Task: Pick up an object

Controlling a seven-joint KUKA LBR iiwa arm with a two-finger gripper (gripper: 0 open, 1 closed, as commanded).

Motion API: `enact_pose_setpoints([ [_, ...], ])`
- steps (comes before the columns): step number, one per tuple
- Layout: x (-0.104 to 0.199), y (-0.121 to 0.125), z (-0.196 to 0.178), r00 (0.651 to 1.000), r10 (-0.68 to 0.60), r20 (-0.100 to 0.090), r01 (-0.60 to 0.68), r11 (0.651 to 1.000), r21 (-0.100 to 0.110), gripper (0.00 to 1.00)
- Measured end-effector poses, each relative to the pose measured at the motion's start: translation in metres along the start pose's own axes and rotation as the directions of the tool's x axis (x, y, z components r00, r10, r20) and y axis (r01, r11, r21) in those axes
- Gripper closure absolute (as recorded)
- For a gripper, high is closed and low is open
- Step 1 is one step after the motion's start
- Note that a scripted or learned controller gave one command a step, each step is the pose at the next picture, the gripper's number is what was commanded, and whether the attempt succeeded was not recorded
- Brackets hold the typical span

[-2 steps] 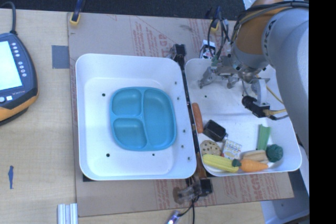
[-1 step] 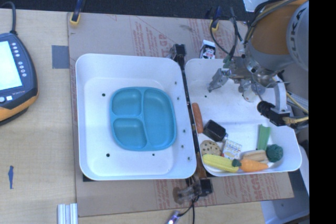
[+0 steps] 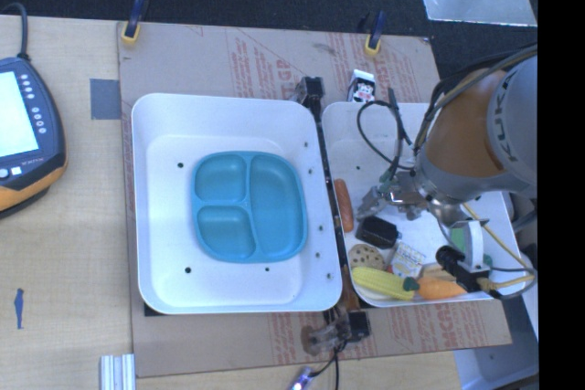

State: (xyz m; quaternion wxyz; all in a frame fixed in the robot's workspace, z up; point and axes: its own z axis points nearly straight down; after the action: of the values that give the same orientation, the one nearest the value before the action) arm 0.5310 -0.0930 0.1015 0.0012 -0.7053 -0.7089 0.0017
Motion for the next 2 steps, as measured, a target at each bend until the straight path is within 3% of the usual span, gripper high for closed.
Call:
enact_pose_setpoints([
  [1,-0.009,-0.045,0.010,1.000,0.000,0.000,0.000,1.000,-0.001,0.00],
  [2,-0.029,0.005,0.010,1.000,0.003,-0.001,-0.003,1.000,-0.002,0.00],
])
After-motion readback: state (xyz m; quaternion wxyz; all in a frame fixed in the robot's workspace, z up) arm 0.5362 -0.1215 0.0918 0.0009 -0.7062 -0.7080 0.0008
